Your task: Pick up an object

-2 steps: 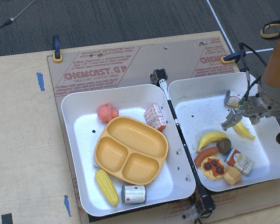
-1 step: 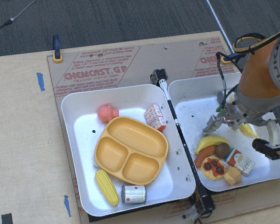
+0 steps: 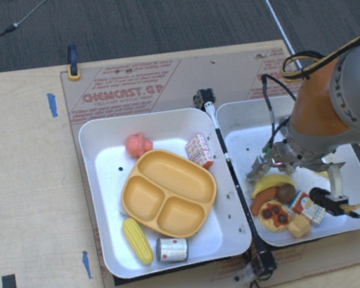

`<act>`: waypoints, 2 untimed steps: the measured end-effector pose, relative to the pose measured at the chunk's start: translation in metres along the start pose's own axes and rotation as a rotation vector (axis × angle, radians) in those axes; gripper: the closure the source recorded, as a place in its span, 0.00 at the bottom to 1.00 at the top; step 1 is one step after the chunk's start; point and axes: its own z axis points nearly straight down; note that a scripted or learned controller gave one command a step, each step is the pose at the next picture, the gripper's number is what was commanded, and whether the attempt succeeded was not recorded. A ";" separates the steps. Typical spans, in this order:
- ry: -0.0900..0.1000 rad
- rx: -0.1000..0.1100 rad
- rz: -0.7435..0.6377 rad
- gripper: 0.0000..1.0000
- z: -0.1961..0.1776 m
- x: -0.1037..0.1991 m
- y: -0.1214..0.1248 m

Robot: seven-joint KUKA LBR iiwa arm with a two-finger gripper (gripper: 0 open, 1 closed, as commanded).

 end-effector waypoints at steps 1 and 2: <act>-0.002 0.000 0.002 0.00 0.000 -0.017 -0.064; -0.002 -0.004 0.002 1.00 -0.009 -0.016 -0.063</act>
